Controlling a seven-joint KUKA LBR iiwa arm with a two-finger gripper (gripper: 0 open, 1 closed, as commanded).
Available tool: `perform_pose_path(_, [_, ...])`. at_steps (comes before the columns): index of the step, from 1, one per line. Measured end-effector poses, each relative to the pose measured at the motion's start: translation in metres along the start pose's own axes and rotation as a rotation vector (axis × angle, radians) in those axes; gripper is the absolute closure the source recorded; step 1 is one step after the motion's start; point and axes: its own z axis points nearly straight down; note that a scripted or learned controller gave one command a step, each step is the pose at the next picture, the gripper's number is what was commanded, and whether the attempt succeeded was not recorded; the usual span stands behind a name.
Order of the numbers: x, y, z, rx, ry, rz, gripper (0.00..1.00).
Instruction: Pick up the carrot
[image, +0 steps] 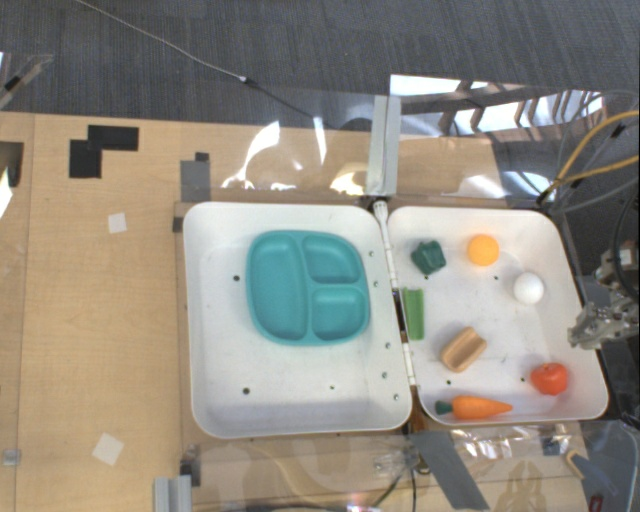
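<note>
Camera view, carrot (480, 407): lying flat in the right bin (560, 235), against the near wall, close to the near-left corner, leafy end toward the divider.
Camera view, gripper (603, 327): at the right bin's right rim, well apart from the carrot; cannot tell whether open or closed, too blurred and small.
Camera view, neighbours: tomato (548, 378) near the carrot's tip; bread piece (463, 349) just above it; green block (413, 313) along the divider; egg (528, 289), orange ball (483, 250) and dark green piece (428, 257) farther back.
Camera view, left bin (215, 400): bearing a teal divided plate (306, 287).
Risk, wall: likely fouling of one finger on the near wall, given how snug the carrot sits.
Risk, slip: tapered body, apt to squirt out if pinched near the tip.
Risk, crowding: possible knock to the tomato on the way over.
</note>
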Motion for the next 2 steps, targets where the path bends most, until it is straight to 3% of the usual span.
perform_pose_path(1, [-0.005,0.0,0.006,0.004,0.002,-0.308,1.0])
perform_pose_path(2, [-0.01,0.001,-0.073,0.008,0.004,-0.453,1.0])
